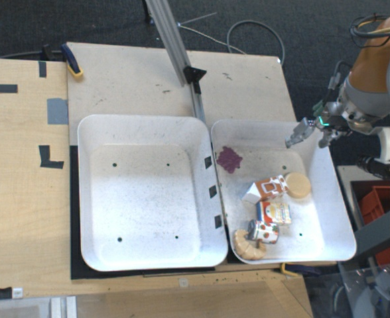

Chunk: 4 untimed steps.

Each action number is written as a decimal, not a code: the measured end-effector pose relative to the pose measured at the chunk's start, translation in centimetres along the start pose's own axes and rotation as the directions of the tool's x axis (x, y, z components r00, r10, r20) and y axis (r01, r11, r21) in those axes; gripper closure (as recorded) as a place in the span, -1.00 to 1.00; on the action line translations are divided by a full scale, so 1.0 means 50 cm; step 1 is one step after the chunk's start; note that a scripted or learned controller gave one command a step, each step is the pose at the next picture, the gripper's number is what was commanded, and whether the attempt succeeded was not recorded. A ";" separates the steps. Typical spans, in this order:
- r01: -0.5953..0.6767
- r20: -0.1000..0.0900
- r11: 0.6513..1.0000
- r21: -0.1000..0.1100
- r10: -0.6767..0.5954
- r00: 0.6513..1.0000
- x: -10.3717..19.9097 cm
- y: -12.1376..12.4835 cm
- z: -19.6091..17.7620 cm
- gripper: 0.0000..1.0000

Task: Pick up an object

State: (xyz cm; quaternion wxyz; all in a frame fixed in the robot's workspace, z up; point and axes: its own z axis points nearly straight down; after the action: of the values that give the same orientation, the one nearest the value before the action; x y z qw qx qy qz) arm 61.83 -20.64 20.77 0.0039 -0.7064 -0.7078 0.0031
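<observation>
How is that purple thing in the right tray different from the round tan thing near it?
The purple object is dark, with a ragged, bumpy outline; the round tan object is pale and smooth-edged like a disc. The purple object lies alone toward the bin's far left part, while the tan one touches the cluster of cartons by the right wall. Both are small and rest on the floor of the right bin, apart from the gripper.

Open bin floor (301, 177) is lying just below the gripper (312, 134), clutter (271, 207) crowding farther down-left.
</observation>
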 end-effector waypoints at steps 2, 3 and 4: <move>0.002 0.000 1.000 0.002 -0.002 1.000 0.006 0.012 0.129 -1.00; 0.002 0.001 1.000 -0.001 -0.002 1.000 0.009 0.011 0.244 -1.00; 0.005 0.002 1.000 0.001 -0.005 1.000 0.010 0.012 0.225 1.00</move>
State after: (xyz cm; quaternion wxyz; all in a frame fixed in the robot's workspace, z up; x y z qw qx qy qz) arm 62.32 -20.10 9.50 0.0037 -0.7048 -0.7094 0.0041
